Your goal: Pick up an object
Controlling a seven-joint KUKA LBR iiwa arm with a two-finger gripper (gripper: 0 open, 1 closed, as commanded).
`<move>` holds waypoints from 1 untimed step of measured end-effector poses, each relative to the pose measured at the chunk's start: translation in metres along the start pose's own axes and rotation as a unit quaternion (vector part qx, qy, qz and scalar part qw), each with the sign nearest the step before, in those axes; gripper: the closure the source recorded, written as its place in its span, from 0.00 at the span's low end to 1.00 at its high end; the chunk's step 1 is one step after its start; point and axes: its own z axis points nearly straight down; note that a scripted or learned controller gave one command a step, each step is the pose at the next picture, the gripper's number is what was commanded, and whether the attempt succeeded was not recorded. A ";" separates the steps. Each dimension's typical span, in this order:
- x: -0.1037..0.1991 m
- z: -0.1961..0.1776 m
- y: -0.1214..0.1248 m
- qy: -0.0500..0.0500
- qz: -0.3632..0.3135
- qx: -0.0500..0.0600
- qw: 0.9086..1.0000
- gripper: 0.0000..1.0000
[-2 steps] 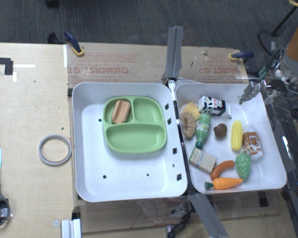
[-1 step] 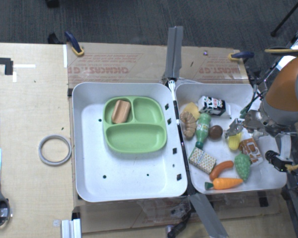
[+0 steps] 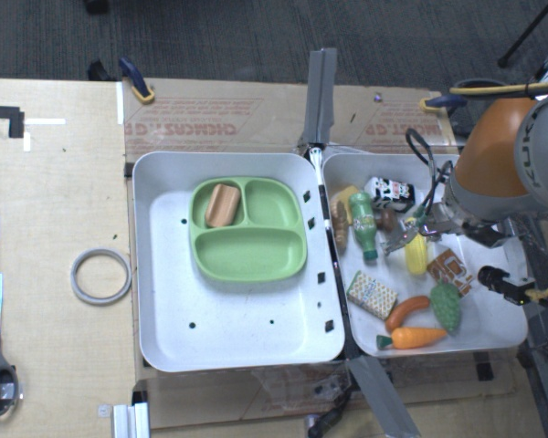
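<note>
Yellow toy point(image 3: 416, 255) just below gripper point(image 3: 409, 234)

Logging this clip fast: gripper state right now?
Gripper: low in the right bin among the toy foods, by the yellow piece; open or shut cannot be told.

Cardboard sheet point(image 3: 219, 117) under the bins, upper middle of frame: faint red print, upside down and mirrored, too pale to read. Brown packet point(image 3: 449, 270) in right bin, right of frame: white lettering, too small to make out.
</note>
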 end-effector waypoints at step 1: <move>-0.001 -0.009 0.000 0.000 0.002 0.000 1.000 1.00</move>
